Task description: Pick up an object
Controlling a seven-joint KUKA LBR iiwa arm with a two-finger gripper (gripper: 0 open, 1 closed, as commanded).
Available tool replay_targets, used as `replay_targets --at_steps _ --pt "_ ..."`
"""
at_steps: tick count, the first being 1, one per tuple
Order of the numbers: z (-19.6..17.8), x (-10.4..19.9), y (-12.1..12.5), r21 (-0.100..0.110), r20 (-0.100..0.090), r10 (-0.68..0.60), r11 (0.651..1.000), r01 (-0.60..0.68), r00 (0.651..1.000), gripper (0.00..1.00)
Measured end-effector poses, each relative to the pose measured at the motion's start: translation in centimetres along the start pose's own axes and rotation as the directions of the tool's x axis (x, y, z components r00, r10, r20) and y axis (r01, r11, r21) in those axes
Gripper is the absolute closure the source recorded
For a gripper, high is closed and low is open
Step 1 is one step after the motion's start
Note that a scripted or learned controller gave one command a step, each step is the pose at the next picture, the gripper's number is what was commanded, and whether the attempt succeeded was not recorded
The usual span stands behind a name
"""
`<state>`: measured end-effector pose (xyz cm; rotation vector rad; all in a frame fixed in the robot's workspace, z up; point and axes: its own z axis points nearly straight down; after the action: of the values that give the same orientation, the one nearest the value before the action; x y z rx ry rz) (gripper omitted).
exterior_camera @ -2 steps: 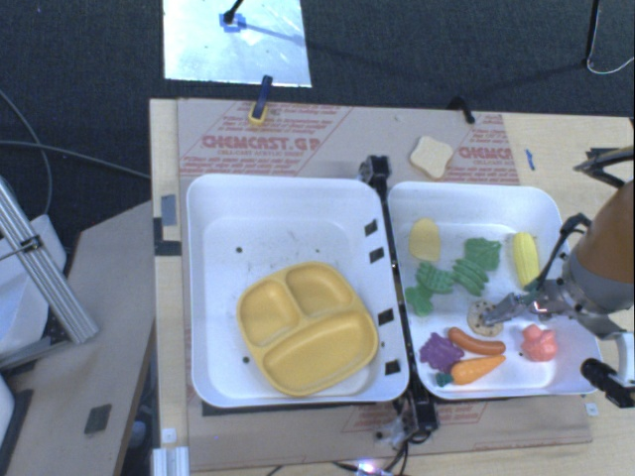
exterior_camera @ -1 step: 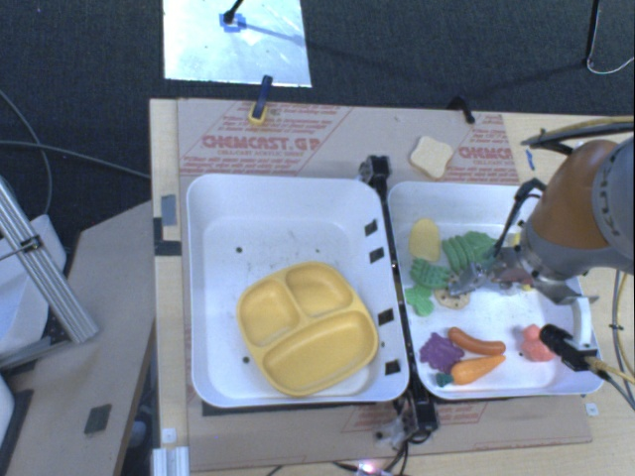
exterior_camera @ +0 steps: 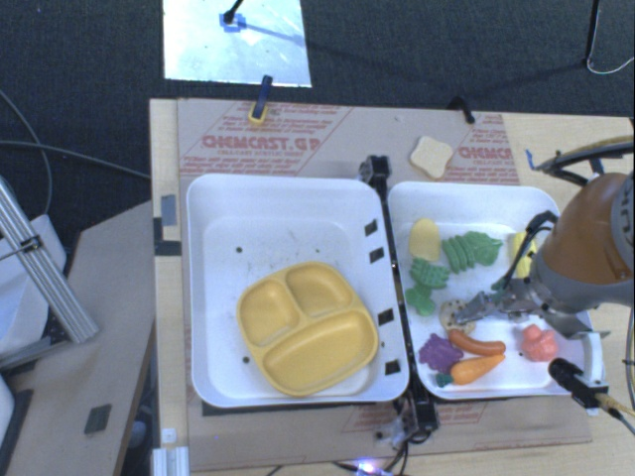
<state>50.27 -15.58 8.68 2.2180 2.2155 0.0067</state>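
My gripper (exterior_camera: 466,309) hangs low over the middle of the right bin (exterior_camera: 476,198), reaching in from the right. Its tip is just above a red sausage (exterior_camera: 477,344) and an orange carrot (exterior_camera: 476,369), and beside a small pale round piece (exterior_camera: 449,314). Purple grapes (exterior_camera: 436,350) lie at the bin's front left. A pink toy (exterior_camera: 541,343) rests under the arm's wrist. Farther back are a yellow fruit (exterior_camera: 425,237), a green leafy piece (exterior_camera: 471,250) and two small green pieces (exterior_camera: 428,274). A yellow item (exterior_camera: 518,251) is partly hidden by the arm.
The left bin (exterior_camera: 288,206) holds a yellow divided plate (exterior_camera: 308,326). A black divider (exterior_camera: 389,266) runs between the bins. A slice of toy bread (exterior_camera: 432,156) lies on the cardboard behind the right bin. The arm's orange-brown body (exterior_camera: 590,241) covers that bin's right side.
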Motion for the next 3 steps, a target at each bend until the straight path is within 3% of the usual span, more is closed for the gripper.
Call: replay_targets --at_steps 1,2,3 --pt "0.0 6.2 -1.4 0.0 0.0 -0.007 1.0 0.007 1.0 0.0" --pt "-1.1 6.1 -1.2 -0.002 -0.004 -0.006 1.0 0.006 1.0 1.0" --pt "-2.1 6.1 -1.1 -0.004 -0.004 -0.007 1.0 0.007 1.0 1.0"
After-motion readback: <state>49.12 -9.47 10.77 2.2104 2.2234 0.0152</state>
